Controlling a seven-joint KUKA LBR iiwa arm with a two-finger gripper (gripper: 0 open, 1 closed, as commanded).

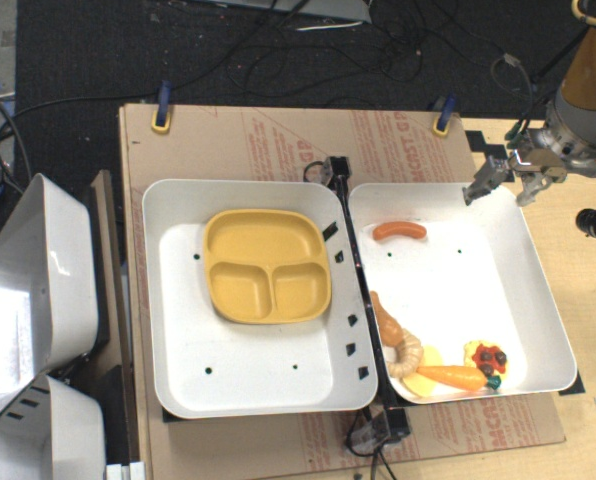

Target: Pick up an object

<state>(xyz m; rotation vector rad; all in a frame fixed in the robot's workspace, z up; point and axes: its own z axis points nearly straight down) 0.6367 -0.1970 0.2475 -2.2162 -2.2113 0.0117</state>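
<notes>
My gripper (505,186) hangs over the far right corner of the right bin (538,298), fingers spread apart, nothing between them. Orange band of my arm (588,73) sits above the wrist, toward the upper right.

Nearest thing: a hot dog (399,231), lying flat down and to the left of my jaws, well apart from them.

Farther off, along the bin's near edge, a cluster: carrot (452,376), a small pizza slice (487,356) touching its right end, and a pale croissant-like piece (398,343) just left of it against the divider.

Farthest, in the left bin (178,368): a yellow divided plate (268,266), upright, compartments bare.
</notes>
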